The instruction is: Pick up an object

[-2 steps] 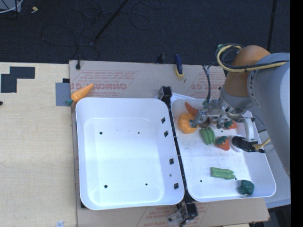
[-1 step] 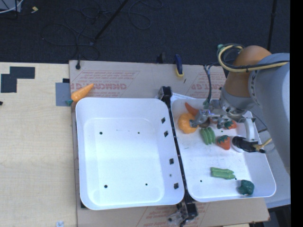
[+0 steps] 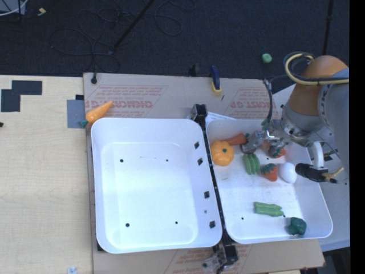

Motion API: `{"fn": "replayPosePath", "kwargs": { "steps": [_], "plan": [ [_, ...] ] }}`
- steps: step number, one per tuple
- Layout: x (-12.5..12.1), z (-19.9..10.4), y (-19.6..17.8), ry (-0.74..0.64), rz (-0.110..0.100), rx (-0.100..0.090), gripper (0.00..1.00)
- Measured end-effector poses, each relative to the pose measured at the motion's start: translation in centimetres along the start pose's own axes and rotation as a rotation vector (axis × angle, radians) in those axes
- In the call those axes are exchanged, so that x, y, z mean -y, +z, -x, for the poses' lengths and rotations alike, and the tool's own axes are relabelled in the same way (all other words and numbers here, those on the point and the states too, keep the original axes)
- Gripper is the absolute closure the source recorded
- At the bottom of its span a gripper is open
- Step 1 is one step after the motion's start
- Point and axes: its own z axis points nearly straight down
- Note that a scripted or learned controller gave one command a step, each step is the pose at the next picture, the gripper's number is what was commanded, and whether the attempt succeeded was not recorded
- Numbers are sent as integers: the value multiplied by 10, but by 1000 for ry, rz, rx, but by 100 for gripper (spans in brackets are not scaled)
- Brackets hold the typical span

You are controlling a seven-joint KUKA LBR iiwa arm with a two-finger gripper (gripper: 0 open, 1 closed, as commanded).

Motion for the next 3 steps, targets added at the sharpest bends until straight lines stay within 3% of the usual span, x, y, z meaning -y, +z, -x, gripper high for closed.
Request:
{"fn": "replayPosePath", "kwargs": {
  "steps": [1, 2, 3],
  "plan": [
    [5, -25, 10, 1, -2, 21, 0],
    [6, -24, 0, -1, -5, 22, 100],
    [20, -116, -119, -6, 18, 22, 100]
  ]
}}
